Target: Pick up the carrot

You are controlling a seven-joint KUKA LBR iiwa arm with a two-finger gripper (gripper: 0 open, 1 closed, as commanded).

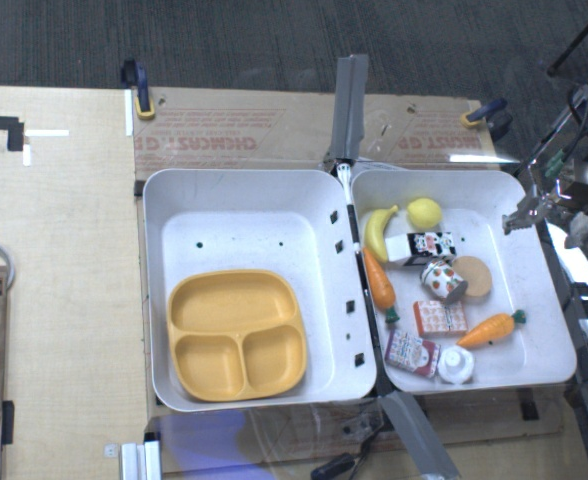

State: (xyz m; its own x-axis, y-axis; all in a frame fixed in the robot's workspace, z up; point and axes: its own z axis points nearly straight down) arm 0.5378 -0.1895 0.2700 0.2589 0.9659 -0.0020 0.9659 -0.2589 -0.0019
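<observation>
Nearest us, we're seeing the carrot (491, 329) lying long-axis left-right, tip left, in the right bin (534, 268), below-left of the gripper (534, 206); can't tell its state.

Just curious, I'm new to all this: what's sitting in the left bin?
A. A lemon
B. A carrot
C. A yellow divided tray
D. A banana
C: the yellow divided tray lies alone in the left bin; the food items sit in the right bin.
</observation>
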